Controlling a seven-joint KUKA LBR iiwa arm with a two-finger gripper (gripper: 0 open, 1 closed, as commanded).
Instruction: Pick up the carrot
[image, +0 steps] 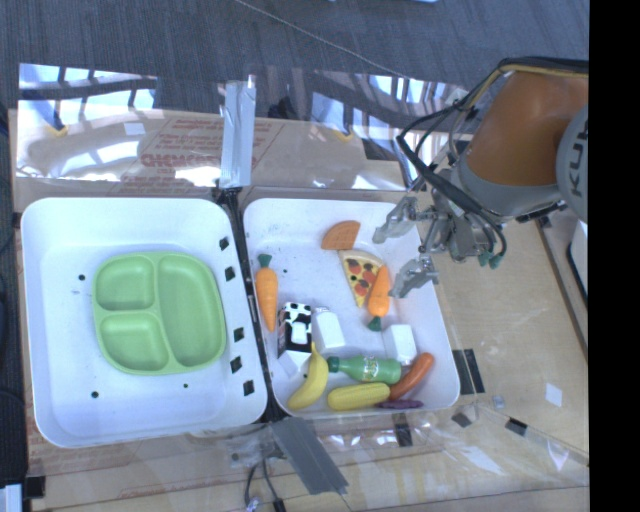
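Arm (530, 130) cut off at right edge

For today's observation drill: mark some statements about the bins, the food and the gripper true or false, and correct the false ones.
1. The green plate lies in the left bin. True.
2. Two carrots lie in the right bin. True: one by the divider, one on the pizza slice.
3. The gripper holds a carrot. False: nothing sits between its open fingers.
4. The banana lies on the plate. False: it is in the right bin.
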